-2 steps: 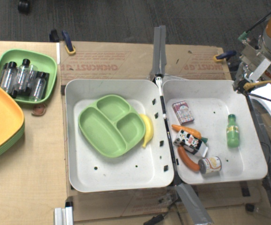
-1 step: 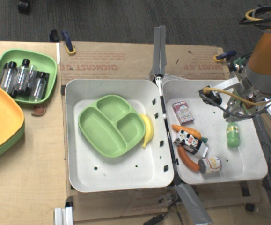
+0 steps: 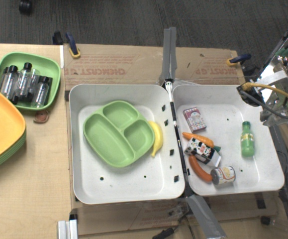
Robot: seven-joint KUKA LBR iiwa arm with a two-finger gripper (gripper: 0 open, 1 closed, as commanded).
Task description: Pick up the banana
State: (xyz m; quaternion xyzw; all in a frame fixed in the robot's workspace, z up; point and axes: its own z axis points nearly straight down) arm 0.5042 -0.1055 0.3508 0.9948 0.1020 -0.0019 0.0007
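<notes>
The cardboard sheet (image 3: 134,66) under the bins bears red, upside-down lettering — "CHEMCUZT".

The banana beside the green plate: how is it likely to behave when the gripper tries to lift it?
The banana lies flat in the left bin, hugging the divided green plate, so fingers may have little room on that side. Its curved, smooth skin could let it pivot or slip. It looks rigid enough to lift whole.

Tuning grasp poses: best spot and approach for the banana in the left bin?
Probably the lower half of the banana, from above. It lies flat in the left bin, its inner curve pressed against the right rim of the green divided plate. Only the outer side, facing the divider between the bins, has room. One finger must wedge at the plate rim, so closing across the width near the lower tip looks safest.
</notes>
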